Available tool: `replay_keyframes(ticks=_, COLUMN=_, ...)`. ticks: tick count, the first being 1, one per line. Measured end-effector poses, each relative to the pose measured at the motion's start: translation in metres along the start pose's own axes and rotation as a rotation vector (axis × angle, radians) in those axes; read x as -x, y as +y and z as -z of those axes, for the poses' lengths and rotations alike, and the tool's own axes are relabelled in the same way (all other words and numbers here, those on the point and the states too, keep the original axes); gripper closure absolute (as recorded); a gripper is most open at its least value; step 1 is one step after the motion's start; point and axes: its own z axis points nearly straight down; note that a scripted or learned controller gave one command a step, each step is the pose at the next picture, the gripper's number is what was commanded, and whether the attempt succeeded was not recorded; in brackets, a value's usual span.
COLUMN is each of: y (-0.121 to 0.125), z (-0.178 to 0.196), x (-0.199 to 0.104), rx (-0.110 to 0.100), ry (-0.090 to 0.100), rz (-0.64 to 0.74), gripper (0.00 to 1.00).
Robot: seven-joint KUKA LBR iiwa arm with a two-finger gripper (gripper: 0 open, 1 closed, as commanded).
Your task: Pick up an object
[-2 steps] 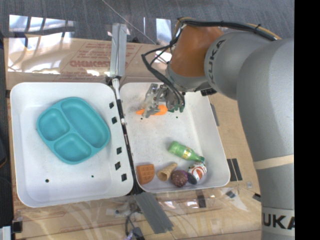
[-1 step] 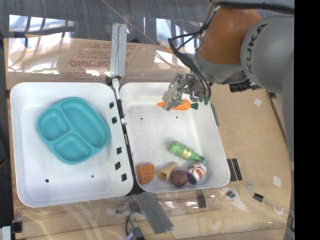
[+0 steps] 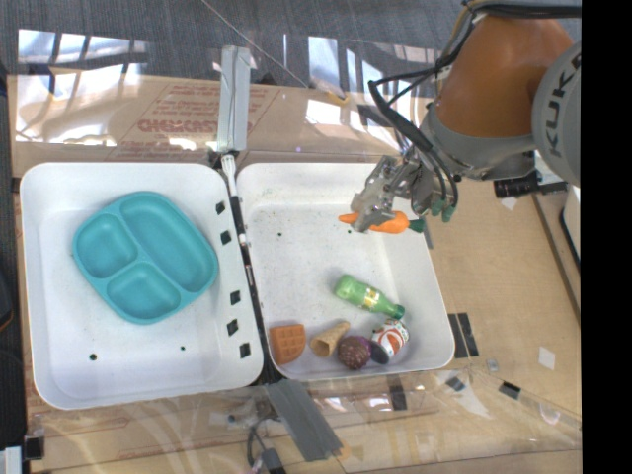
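**Carrot's in my claw, lift barely started**

Down front in the right bin [image 3: 296, 191]: waffle [image 3: 287, 343], cone [image 3: 331, 338], a dark round thing [image 3: 354, 353], a small can [image 3: 391, 340], with the green bottle [image 3: 367, 296] just behind. Labels too small to read. Left bin holds a teal plate [image 3: 144, 255]. Cardboard behind has red print I can't make out. My claw [image 3: 378, 215] is clamped on the carrot [image 3: 392, 224] at the far right, low over the bin. Raising it is what's left, I reckon.

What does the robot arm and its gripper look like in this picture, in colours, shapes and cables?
The arm is rounded: an orange band above a grey wrist ring, and a grey upper shell bearing dark letters. Black cables loop from it down to the gripper, a small two-finger tool of grey metal.
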Motion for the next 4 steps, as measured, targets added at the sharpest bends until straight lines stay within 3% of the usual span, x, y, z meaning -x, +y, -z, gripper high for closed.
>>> replay_keyframes(ticks=1, y=-0.056, z=0.024, x=-0.047, rx=-0.002, ry=0.005, rz=-0.074, gripper=1.0)
replay_keyframes(ticks=2, y=-0.057, z=-0.053, x=-0.053, rx=-0.003, ry=0.011, rz=-0.563, gripper=1.0)
replay_keyframes(ticks=3, y=-0.035, z=-0.097, x=-0.092, rx=-0.003, ry=0.012, rz=-0.595, gripper=1.0)
replay_keyframes(ticks=4, y=0.006, z=-0.182, x=-0.099, rx=0.006, ry=-0.012, rz=-0.272, gripper=1.0)
